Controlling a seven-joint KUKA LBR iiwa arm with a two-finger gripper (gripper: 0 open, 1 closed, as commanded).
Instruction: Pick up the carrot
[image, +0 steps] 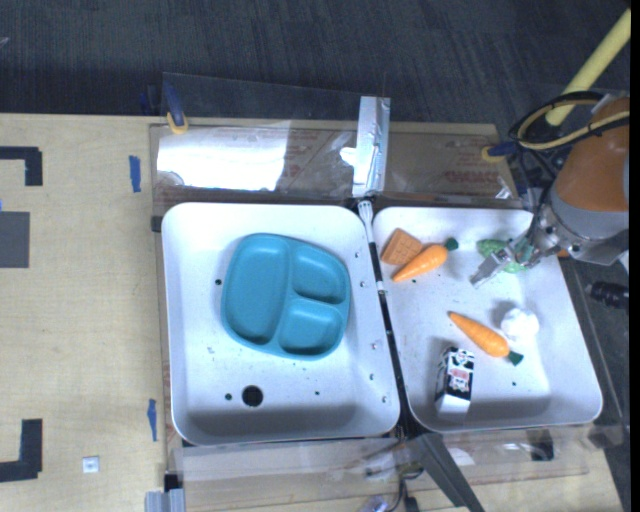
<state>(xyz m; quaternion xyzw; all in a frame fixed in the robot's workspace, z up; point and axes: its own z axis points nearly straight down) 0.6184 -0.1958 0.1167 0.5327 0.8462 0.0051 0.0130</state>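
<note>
Two orange carrots lie in the right bin (570, 395). One carrot (420, 262) is near the bin's back left, its green top pointing right. The other carrot (480, 335) lies mid-bin, its green top toward the front right. My gripper (490, 266) is low over the back right part of this bin, about a hand's width to the right of the first carrot and above the second. A small green object (497, 247) sits right at the gripper. Neither carrot is touched by it.
An orange cracker-like square (400, 244) lies beside the back carrot. A white ball (520, 322) touches the mid-bin carrot's top end. A small milk carton (457, 378) stands near the front. The left bin (190, 400) holds a blue divided plate (285, 293).
</note>
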